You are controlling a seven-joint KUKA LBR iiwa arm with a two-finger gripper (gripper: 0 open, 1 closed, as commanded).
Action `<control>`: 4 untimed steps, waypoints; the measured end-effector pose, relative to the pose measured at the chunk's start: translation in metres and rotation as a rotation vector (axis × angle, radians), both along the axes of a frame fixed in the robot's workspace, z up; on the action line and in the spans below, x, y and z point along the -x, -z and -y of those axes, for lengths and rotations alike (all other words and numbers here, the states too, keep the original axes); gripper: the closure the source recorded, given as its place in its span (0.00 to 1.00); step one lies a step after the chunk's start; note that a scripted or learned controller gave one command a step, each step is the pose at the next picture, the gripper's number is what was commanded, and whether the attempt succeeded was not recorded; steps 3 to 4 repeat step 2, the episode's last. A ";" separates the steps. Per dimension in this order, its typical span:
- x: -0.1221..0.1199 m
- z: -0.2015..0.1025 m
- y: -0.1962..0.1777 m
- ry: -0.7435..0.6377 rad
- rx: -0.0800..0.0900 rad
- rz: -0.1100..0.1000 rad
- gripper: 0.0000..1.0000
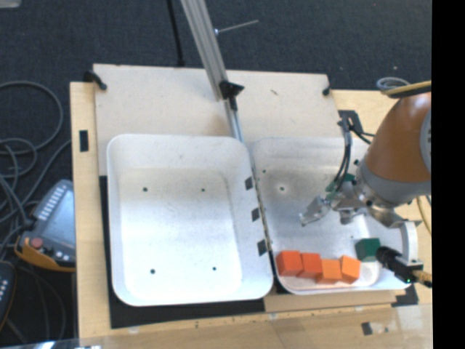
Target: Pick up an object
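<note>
While the gripper (314, 213) hangs over the right bin (290, 158), grip state unreadable, above the orange blocks (320, 265) along its near wall, the approach seems underway, calling for descent.

Four blocks (320, 266) lie in a row along the right bin's (290, 166) near wall, beside the left bin (131, 158).

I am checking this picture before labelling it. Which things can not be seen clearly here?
- Gripper: small and blurred in the camera view; whether it is open or shut cannot be told.
- Green block: partly covered by the arm's wrist, so its full shape is hidden.
- Orange blocks: they lie in a row along the right bin's near wall; too blurred to tell whether they are separate or joined.
</note>
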State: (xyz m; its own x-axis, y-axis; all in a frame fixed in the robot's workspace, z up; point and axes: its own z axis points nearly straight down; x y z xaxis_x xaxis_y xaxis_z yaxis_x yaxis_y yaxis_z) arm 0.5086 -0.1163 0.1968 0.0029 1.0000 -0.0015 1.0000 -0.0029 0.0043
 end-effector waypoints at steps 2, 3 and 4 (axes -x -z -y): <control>-0.088 0.022 -0.015 -0.008 0.000 0.001 0.00; -0.088 0.022 -0.015 -0.008 0.000 0.001 0.00; -0.088 0.022 -0.015 -0.008 0.000 0.001 0.00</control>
